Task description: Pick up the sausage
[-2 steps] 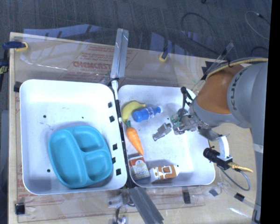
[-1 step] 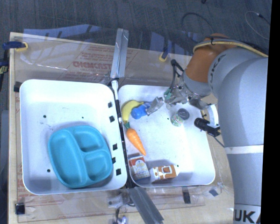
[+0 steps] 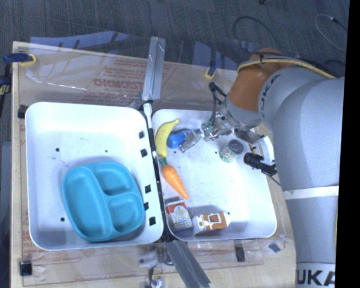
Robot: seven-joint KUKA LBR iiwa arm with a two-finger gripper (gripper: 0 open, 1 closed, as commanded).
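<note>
Two small cartons (image 3: 195, 219) lie at the near edge of the right bin (image 3: 258, 202), with one carrot (image 3: 174, 180), one banana (image 3: 164, 137), one blue object (image 3: 178, 138) and one small round tin (image 3: 231, 152) farther back. One blue divided plate (image 3: 103, 201) sits in the left bin (image 3: 48, 133). The gripper (image 3: 193, 139) hangs just right of the blue object; its opening cannot be told, nor which item is the sausage.

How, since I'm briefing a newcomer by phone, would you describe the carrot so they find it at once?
Take the right bin of the two white ones. Against its left wall, the carrot lies between the yellow banana farther back and a small red-and-white carton nearer the front. It alone is orange and tapered, with a green tip.
</note>
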